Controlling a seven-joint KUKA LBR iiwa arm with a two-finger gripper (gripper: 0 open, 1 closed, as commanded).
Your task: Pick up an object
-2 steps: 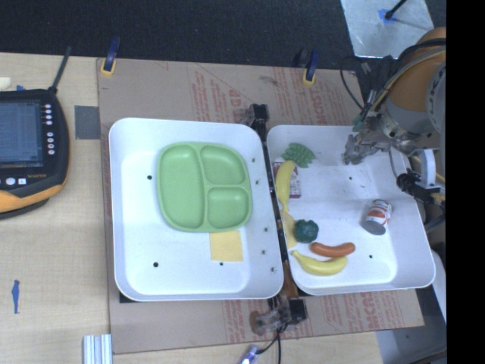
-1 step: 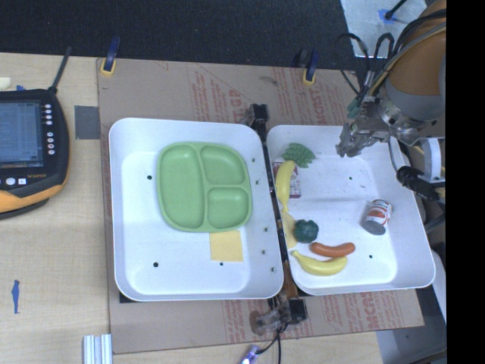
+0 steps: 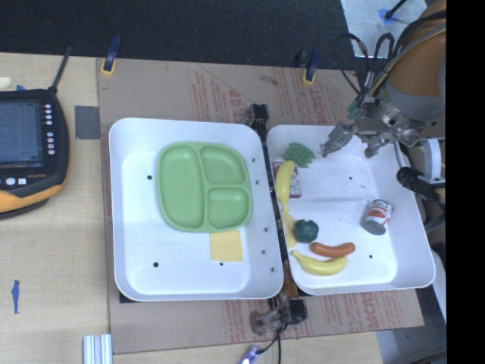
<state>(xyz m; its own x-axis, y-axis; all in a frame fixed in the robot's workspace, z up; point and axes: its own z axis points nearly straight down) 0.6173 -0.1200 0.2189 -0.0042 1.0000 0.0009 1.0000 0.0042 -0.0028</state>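
Bench holding two white bins; gripper hovering over right bin, fingers spread wide, gripping nothing, near can.

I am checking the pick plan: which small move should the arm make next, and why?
Probably lower the gripper, fingers spread, toward the can lying apart from the other items in the right bin. The gripper hangs over that bin's upper part holding nothing, and the can has free space around it.

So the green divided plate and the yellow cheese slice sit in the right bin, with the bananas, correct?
Not quite. The camera view shows the green divided plate and the yellow cheese slice in the left bin. The bananas lie in the right bin.
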